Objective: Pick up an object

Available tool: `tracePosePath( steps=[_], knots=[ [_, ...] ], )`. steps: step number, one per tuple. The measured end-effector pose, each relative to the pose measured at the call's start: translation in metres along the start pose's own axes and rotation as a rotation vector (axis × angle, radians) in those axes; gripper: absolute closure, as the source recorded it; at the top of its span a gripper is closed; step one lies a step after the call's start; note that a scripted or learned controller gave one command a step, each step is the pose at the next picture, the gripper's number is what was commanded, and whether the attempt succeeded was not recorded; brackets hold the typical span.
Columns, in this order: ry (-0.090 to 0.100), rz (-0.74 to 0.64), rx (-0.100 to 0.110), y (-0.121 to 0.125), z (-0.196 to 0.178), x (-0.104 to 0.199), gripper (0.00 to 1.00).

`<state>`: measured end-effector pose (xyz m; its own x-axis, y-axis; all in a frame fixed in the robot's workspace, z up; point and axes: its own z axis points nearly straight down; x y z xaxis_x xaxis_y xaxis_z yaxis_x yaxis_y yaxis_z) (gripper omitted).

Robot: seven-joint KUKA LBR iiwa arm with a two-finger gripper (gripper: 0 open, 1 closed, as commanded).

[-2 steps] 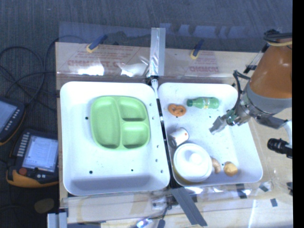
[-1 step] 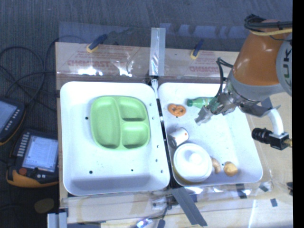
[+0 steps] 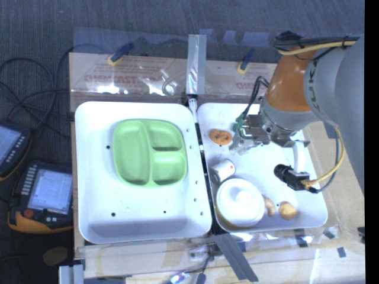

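Right bin (image 3: 317, 218): gripper (image 3: 244, 139) is hanging over its upper middle, just right of the orange object (image 3: 221, 137) near the divider; whether the fingers are parted or holding anything cannot be told. Cup (image 3: 223, 170), bowl (image 3: 240, 202) and two small brown pieces are crowding the lower half. Arm (image 3: 296, 87) is covering the bin's upper right. Left bin (image 3: 89, 170) is holding a green tray (image 3: 149, 151).

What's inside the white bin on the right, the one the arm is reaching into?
In the right bin: an orange round item, a small white cup, a white bowl and two small tan pieces. The arm covers the bin's upper part, so anything beneath it is hidden.
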<state>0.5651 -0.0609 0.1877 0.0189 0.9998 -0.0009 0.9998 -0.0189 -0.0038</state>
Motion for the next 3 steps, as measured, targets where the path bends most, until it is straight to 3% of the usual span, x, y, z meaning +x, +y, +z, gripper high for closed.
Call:
tracePosePath(
  steps=[1,2,3],
  knots=[
    [-0.001,0.001,0.000,0.000,0.000,0.000,0.00],
    [-0.004,-0.178,-0.001,0.065,0.004,-0.018,0.00],
    [-0.004,-0.324,-0.014,0.077,0.098,-0.040,0.00]
  ],
)
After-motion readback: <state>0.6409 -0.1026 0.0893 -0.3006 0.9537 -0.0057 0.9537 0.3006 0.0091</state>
